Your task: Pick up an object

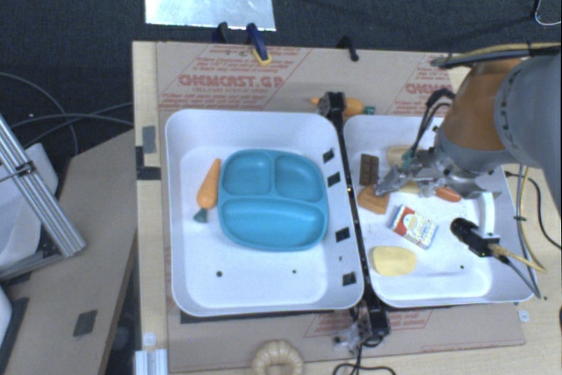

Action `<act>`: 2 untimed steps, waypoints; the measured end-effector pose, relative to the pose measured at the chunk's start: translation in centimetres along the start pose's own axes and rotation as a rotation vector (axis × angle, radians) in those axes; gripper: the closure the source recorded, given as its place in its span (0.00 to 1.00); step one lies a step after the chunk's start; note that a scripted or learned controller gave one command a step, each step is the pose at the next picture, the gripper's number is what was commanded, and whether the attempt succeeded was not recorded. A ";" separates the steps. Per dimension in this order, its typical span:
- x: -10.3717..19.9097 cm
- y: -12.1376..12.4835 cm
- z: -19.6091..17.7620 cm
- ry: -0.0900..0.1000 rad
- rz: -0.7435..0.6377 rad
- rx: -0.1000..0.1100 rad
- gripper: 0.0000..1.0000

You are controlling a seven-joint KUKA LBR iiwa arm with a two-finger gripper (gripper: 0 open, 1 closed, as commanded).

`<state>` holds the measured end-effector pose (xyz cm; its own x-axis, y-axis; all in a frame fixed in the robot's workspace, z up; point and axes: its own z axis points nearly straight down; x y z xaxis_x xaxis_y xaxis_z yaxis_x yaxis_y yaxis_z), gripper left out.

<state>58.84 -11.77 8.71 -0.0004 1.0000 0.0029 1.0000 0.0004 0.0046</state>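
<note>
My gripper (397, 181) hangs low over the left half of the right bin (439, 292), the arm coming in from the right. Just left of it a dark brown block (369, 169) lies by the bin's left wall. A tan bread-like piece (373, 203) sits directly below the gripper's tip, close to it. Whether the two touch I cannot tell. A red and white small box (414, 226) lies nearer the front, and a pale yellow flat piece (393, 260) beyond that. Nothing shows lifted off the bin floor.
A red-orange item (448, 195) pokes out under the wrist, and a pale piece (399, 155) lies behind the gripper. The left bin (176, 215) holds a blue divided plate (272, 198) and an orange carrot (208, 185) to its left. A black divider (347, 189) runs between the bins.
</note>
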 end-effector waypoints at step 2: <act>0.7 0.6 -6.1 -0.003 -0.004 -0.001 1.00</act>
<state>59.38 -11.12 14.82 -0.0047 1.0000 -0.0006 1.0000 0.0047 0.0057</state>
